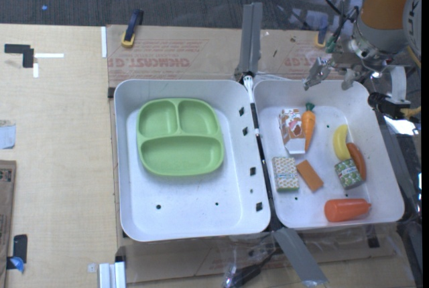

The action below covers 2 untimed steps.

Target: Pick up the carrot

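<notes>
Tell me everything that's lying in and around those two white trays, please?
bins: 2, white, side by side on the bench
divided plate: 1, green, left bin
carrot: 1, orange, right bin, beside a carton
carton: 1, white and brown, right bin
banana: 1, yellow, right bin
green-patterned packets: 2, right bin
orange block: 1, right bin
red-orange cylinder: 1, right bin's near edge
gripper: 1, grey, above right bin's far edge, open

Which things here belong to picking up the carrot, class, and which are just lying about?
Belongs to the job:
carrot, in the right bin
gripper, above that bin's far edge, open

Just lying about:
green plate in the left bin
banana
sausage
red and white carton
orange block
green box
</notes>
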Motion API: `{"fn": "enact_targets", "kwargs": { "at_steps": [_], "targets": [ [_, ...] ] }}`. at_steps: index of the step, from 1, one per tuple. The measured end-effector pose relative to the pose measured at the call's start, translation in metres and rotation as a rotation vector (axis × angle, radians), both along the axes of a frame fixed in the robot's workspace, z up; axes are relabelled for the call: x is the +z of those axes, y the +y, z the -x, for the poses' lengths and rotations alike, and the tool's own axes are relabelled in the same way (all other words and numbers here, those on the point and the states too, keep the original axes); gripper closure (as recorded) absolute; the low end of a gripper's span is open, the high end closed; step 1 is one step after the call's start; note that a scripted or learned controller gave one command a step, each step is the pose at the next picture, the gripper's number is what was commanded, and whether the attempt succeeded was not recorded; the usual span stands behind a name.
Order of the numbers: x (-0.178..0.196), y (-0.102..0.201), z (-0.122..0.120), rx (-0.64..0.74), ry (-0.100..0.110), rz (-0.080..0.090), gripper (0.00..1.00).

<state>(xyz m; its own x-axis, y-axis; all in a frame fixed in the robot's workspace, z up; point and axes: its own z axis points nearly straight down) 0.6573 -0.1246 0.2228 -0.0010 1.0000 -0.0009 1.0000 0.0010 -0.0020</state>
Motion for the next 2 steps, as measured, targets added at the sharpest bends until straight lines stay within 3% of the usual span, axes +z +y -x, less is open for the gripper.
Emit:
{"fn": "enact_targets", "kwargs": {
  "at_steps": [1, 2],
  "targets": [
    [0.149, 0.017, -0.002, 0.027, -0.002, 0.001, 0.0],
    [0.022, -0.015, -0.001, 0.113, 0.001, 0.0, 0.0]
  ]
}}
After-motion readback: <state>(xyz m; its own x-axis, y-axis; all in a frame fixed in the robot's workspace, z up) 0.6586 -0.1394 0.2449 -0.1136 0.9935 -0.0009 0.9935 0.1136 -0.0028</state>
